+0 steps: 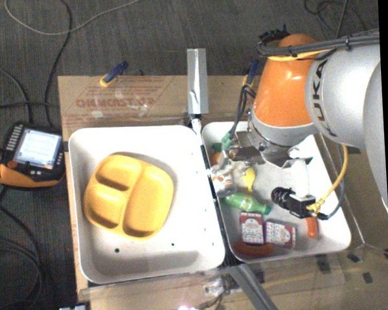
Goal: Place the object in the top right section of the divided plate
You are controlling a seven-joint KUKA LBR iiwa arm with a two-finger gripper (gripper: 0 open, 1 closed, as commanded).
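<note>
Looking down, you see the yellow divided plate (128, 195) in the left bin (89, 254), its long axis running upper-left to lower-right. The gripper (236, 156) hangs over the right bin's (337, 234) clutter; its jaw state you cannot tell.

Two bins side by side: divided plate (128, 195) in left bin (95, 253); in right bin (337, 231), bottle (246, 202) at centre, two cartons (266, 231) in front, sausage (253, 250) nearest the front rim. Teach pendant (30, 154) left of bench.
</note>
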